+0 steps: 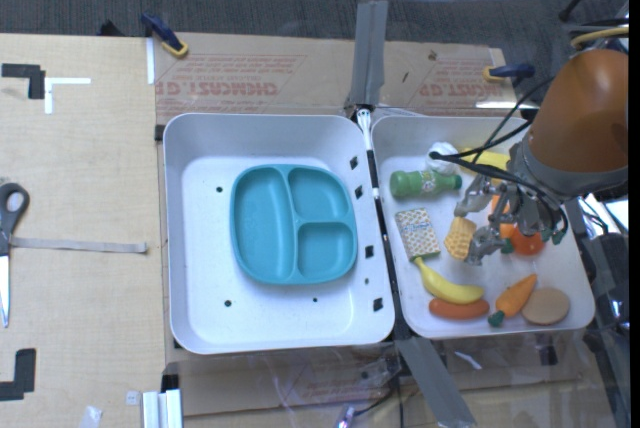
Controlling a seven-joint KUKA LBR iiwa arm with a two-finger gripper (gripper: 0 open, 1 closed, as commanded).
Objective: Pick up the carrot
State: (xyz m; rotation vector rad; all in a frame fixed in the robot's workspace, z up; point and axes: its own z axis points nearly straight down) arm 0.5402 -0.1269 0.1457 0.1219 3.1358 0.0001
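We see the desk (70,216) spreading out far to the left of the gripper (487,234), its pale wood top carrying two white bins. The left bin (190,236) sits well to the gripper's left and holds a teal divided plate (295,223). The right bin (570,261) lies under the gripper, and the grey arm with its orange band (590,116) reaches in above and to the right of it.

The gripper hangs low over the middle of the right bin. We cannot tell how far apart it stands, as cables and metal parts clutter it, and we see nothing clearly caught in it.

Up and to its left lies a green bottle (422,182). Directly to its left stands a yellow cracker box (417,233), and just beside the gripper, perhaps touching, is a small waffle-like piece (459,238). Below and to its left we find a banana (447,285), with a red sausage (458,309) beneath that. Below and to its right rests a tan round cookie (546,306).

The carrot (513,298) lies below the gripper and a little right, near it but apart, between the banana and the cookie, its green tip pointing down-left.
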